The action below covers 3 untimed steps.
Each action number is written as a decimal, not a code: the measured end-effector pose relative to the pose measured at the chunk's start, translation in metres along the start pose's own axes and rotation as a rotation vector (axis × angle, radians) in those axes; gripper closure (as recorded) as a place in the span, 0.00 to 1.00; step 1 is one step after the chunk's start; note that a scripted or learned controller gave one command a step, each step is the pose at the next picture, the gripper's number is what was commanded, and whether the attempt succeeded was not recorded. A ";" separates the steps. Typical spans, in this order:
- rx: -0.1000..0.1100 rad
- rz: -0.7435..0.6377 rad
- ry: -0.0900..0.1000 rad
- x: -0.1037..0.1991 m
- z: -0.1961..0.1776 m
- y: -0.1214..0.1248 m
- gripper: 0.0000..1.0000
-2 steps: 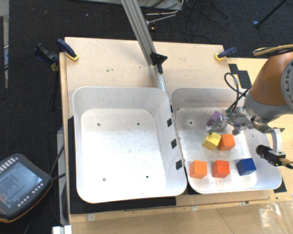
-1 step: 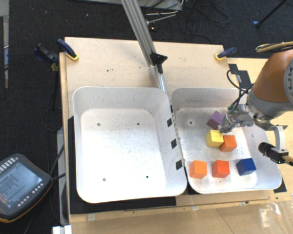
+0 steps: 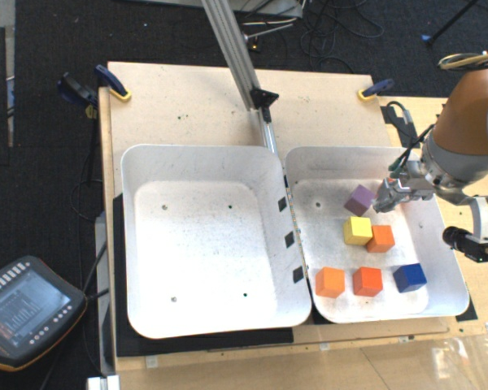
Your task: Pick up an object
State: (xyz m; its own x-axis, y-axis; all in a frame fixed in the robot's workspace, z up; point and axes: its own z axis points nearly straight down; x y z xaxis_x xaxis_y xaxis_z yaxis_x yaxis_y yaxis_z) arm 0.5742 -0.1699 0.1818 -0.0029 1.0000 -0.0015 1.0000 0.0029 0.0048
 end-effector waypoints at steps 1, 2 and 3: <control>-0.001 0.000 -0.001 0.000 -0.039 0.002 1.00; 0.004 -0.007 0.004 0.062 -0.037 0.007 1.00; 0.006 -0.005 0.003 0.110 -0.032 0.007 1.00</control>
